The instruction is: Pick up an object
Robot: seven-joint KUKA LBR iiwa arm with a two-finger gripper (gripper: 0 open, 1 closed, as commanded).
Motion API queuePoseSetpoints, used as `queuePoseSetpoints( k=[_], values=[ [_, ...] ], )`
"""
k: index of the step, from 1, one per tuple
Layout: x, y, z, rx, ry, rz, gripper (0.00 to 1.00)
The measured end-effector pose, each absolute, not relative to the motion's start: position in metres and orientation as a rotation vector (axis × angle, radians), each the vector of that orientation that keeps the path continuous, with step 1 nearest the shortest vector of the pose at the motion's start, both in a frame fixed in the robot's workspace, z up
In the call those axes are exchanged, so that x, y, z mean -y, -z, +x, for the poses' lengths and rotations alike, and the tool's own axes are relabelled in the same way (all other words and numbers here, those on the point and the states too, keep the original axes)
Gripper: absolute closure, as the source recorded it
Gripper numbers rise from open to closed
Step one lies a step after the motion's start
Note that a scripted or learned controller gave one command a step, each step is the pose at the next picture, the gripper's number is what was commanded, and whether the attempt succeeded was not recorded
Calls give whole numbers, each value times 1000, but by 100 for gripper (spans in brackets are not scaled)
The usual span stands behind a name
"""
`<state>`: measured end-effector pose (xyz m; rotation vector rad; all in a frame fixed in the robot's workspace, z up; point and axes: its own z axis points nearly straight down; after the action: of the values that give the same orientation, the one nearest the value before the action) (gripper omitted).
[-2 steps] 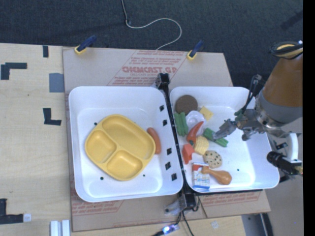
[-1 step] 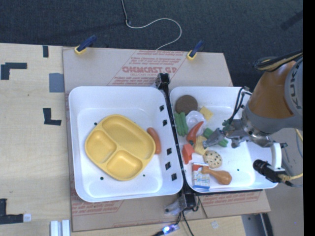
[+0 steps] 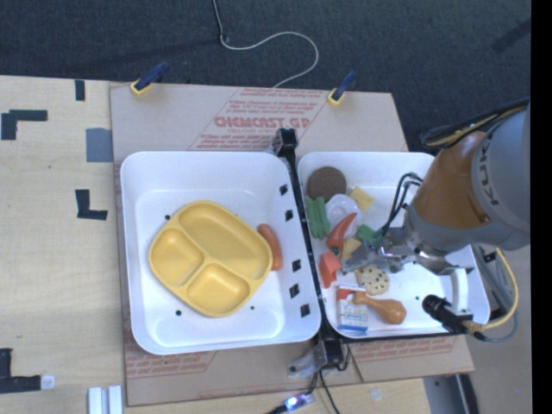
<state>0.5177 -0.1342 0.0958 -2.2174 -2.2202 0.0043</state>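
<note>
My arm (image 3: 470, 192) comes in from three o'clock, grey with its orange band, and my gripper (image 3: 366, 260) sits low over the right bin (image 3: 431, 166), at the middle of the clutter there. The view does not settle what my gripper is doing, so I cannot tell its state, nor whether anything is caught in it.

The right bin carries the things I might pick. At its twelve o'clock lies a brown disc (image 3: 326, 181), with a yellow wedge (image 3: 360, 199) just beside it toward three o'clock. A green piece (image 3: 316, 216) lies along the bin's nine o'clock wall, a red pepper-like piece (image 3: 341, 229) near it. A speckled cookie (image 3: 372, 277) lies just at six o'clock of my gripper, and farther that way a drumstick (image 3: 385, 308) rests beside a small blue and white carton (image 3: 352, 315).

The left bin (image 3: 138, 175) holds a yellow divided plate (image 3: 210, 257), tilted in the view, with a red sausage (image 3: 271, 244) touching its three o'clock edge.

Both bins rest on a cardboard sheet (image 3: 250, 119) printed in red, held at twelve o'clock by two clamps with blue and yellow parts (image 3: 149, 78). Under it is a pale wooden bench (image 3: 52, 257) with dark marks at nine o'clock. Beyond, at twelve o'clock, dark carpet (image 3: 103, 15) spreads, crossed by a thin pale cable (image 3: 267, 41).
</note>
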Motion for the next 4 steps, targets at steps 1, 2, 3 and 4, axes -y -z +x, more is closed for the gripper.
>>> queuePoseSetpoints(
  k=[1,2,3,4],
  values=[
    [134,-84,517,2221,-3,-2219,0],
    [134,-95,518,2224,-1,-2222,100],
    [136,-158,516,2224,2,-2222,100],
    [134,-220,520,2226,2,-2221,100]
  ],
)
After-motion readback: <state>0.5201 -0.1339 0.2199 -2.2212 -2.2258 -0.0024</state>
